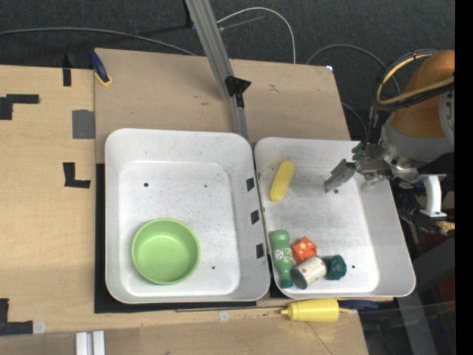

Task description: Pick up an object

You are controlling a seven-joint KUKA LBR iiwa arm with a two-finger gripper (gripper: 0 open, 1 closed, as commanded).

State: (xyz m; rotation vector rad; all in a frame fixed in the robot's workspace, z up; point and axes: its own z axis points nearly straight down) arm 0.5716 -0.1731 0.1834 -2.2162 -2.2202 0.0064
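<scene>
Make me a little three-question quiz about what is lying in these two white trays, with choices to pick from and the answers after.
1. Where does the green bowl sit?
A. Left bin, near corner
B. Right bin, far corner
C. On the bench outside the bins

2. What colour is the long object lying alone toward the far side of the right bin?
A. Red
B. Yellow
C. Blue

3. How does the hand stand just now?
A. Clamped on the bowl
B. Over the right bin, holding nothing
C. Resting in the left bin

Answers: 1 A, the bowl lies in the near left corner of the left bin. 2 B, it is plainly yellow. 3 B, the hand sits over the right bin's far part with nothing between its fingers.
</scene>
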